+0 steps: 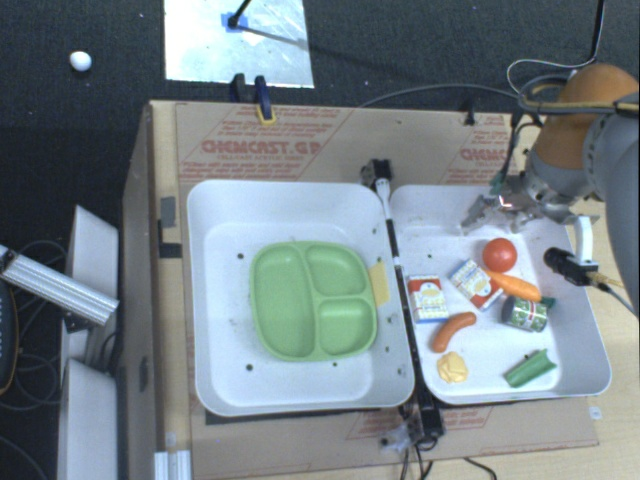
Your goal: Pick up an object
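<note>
Arm's gripper (497, 208) is hanging just above the round red plastic tomato (500, 255); can't tell its jaws' state. I'm guessing it's light, slick, rolly, so pinching across the middle.

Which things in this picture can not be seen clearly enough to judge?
- Gripper, camera view: fingers small and blurred against the right bin, so open or shut is unclear.
- Small cartons and: printing too small to read.
- Can: label too small to read.
- Arm: cut off by the right edge.
- Green tray in the left bin: compartment depth cannot be judged.
</note>
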`<state>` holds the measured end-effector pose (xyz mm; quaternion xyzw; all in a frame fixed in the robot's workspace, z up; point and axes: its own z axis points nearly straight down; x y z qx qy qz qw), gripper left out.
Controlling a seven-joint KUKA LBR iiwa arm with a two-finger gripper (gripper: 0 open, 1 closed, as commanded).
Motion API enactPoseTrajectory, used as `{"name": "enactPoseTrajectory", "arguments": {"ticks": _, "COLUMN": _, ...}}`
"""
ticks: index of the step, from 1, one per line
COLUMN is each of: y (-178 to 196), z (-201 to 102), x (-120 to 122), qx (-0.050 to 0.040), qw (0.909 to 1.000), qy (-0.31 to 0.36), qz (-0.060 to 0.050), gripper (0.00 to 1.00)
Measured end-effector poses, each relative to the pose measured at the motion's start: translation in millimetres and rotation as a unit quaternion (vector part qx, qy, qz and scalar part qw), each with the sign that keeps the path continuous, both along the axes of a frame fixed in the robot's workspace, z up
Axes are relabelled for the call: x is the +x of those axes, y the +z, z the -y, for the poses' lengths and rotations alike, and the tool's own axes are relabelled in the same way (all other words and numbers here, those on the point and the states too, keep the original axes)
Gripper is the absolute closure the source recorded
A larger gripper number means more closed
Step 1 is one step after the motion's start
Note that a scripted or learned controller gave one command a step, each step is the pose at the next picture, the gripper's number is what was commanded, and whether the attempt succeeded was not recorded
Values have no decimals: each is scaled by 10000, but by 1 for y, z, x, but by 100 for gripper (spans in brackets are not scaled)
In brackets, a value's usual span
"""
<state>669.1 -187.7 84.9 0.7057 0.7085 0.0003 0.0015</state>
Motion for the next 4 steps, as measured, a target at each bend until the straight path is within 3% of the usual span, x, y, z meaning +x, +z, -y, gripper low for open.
{"name": "enactPoseTrajectory", "arguments": {"ticks": 3, "y": 1, "z": 12, "x": 0, "qx": -2, "qw": 10000, "qy": -12, "qz": 6, "gripper": 0}}
{"name": "enactPoseTrajectory", "arguments": {"ticks": 4, "y": 0, "z": -5, "x": 0, "qx": 2, "qw": 10000, "qy": 4, "qz": 1, "gripper": 0}}
